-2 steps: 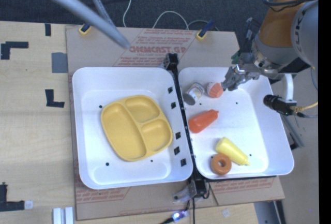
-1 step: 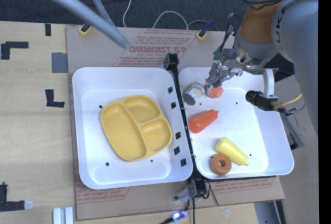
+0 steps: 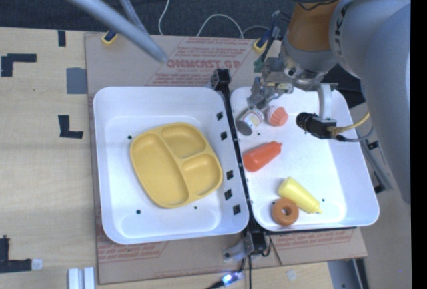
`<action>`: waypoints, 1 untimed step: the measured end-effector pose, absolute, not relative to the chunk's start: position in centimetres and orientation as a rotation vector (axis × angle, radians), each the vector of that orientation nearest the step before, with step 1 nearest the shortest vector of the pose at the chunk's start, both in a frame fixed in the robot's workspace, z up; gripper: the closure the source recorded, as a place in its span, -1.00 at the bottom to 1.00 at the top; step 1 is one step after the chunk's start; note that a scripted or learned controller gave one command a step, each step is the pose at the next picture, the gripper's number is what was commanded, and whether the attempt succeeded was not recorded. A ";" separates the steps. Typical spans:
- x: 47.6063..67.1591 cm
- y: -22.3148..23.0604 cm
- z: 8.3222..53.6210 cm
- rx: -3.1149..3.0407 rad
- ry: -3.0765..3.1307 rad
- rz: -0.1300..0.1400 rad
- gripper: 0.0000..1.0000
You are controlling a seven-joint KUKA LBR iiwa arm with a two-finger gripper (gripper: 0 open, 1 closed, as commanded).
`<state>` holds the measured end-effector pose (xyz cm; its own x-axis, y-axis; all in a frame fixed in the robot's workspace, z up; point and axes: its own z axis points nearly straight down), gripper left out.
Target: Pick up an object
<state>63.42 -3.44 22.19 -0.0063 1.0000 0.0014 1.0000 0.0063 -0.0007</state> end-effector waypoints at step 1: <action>63.1 1.6 22.3 -2.213 -2.226 0.001 1.00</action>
<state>63.11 1.63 22.30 -0.0058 1.0000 0.0009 1.0000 0.0058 -0.0022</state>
